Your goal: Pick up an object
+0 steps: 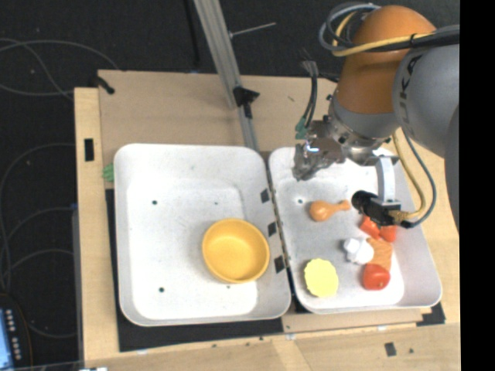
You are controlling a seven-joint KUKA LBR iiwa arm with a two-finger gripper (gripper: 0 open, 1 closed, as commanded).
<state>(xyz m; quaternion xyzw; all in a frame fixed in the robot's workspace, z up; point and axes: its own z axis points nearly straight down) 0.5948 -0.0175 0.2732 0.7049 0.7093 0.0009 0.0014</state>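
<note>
The claw point(307, 159) hangs over the right bin's point(421, 292) far-left corner, grip state impossible to tell, near a small orange pear-shaped object point(326, 209) lying on the bin floor.

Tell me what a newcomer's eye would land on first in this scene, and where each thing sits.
The big orange and grey arm looms in from the upper right, its gripper over the far left corner of the right bin. Next comes the yellow bowl, alone near the front right of the left bin. Then the cluster of small bright things in the right bin: an orange pear-shaped piece, a yellow disc and a red piece.
</note>
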